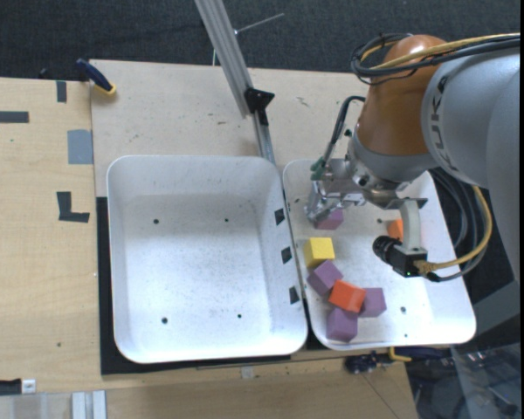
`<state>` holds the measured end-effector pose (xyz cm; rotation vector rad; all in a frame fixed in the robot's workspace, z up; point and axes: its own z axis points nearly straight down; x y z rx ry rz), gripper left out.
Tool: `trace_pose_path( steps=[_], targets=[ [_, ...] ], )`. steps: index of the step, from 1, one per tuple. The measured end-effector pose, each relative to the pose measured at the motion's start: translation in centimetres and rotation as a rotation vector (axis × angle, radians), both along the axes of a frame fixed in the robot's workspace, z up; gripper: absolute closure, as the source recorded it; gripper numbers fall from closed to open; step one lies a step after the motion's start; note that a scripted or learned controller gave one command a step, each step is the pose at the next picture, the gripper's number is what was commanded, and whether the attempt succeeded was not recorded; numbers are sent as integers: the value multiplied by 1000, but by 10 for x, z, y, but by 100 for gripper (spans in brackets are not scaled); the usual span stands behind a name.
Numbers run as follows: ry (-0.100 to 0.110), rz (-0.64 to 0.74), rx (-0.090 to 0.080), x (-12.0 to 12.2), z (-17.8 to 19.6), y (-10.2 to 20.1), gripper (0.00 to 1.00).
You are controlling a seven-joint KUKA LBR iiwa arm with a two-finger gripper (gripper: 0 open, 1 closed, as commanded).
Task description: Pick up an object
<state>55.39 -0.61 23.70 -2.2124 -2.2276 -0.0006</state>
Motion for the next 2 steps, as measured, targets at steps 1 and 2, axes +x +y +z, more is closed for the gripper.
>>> trace_pose_path(
  steps=[1,2],
  targets=[
    [3,-1,-1,1,-13,52,100],
    [1,0,-1,4,-17,100,100]
  ],
)
